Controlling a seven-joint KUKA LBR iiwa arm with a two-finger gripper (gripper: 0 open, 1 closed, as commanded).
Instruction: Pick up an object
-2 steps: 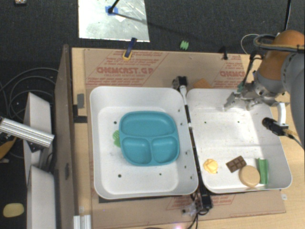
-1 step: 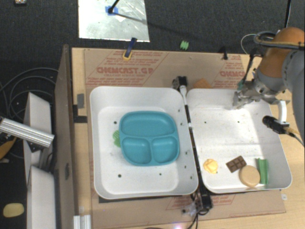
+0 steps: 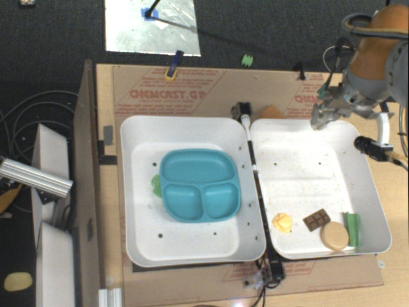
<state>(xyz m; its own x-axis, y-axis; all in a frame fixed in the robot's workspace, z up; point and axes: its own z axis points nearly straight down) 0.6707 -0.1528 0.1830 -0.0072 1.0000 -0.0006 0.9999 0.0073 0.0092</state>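
the small yellow lump (image 3: pixel 282 222) is seen by the right bin's (image 3: pixel 307 171) near edge, far from the gripper (image 3: pixel 317 119) at the far edge; whether it is spread cannot be told.

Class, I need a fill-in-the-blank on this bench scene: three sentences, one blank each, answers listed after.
1. The blue tray lies in the ____ bin.
2. The brown block lies between the yellow piece and the ____ strip.
3. The hand is over the right bin's ____ edge.

Missing words: left; green; far
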